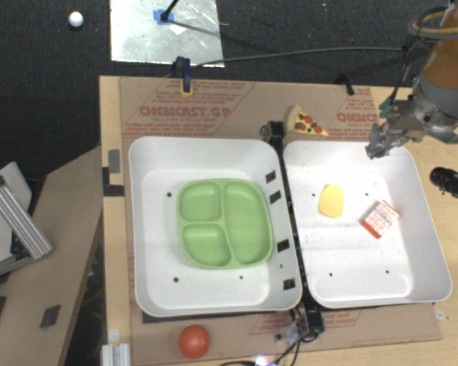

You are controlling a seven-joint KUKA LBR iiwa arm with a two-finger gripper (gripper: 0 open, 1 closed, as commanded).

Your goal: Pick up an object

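Observation:
In the right bin [412,280] lie a yellow rounded object [331,201] near its middle and a small red-and-white box [380,219] a little to its right. My gripper [377,149] hangs over the bin's far right corner, above and to the right of both objects, touching neither. The left bin [149,280] holds a green divided plate [224,223].
A toy pizza slice [306,123] lies on the cardboard behind the bins. A red ball [194,341] sits on the bench in front of the left bin. A black clamp strip [284,204] runs between the two bins. Cables cross the back.

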